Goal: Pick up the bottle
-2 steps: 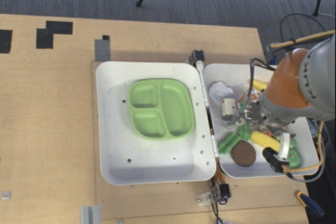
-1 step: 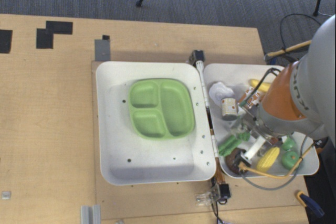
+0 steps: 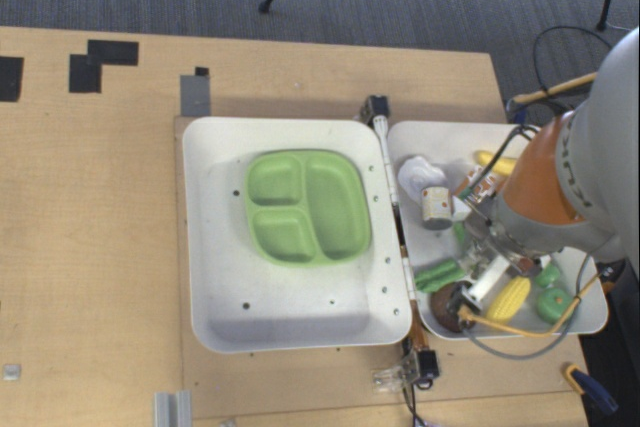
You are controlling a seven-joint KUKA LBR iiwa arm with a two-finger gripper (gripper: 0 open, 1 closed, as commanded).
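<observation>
The arm reaches into the right bin (image 3: 596, 315), and the gripper (image 3: 487, 283) is low among the small things at about 5 o'clock of the view.

The bottle (image 3: 428, 191), white with a grey-brown part at its lower end, lies on its side in the upper left part of the right bin, at about 11 o'clock from the gripper and apart from it. I cannot tell the state of the gripper's fingers; the wrist and cables cover them. Just beside the gripper lie a yellow corn (image 3: 510, 297) at 3 o'clock, a green vegetable (image 3: 438, 275) at 9 o'clock and a dark brown round thing (image 3: 452, 303) at 7 o'clock. The left bin (image 3: 215, 245) holds a green divided plate (image 3: 306, 206) near its middle.
</observation>
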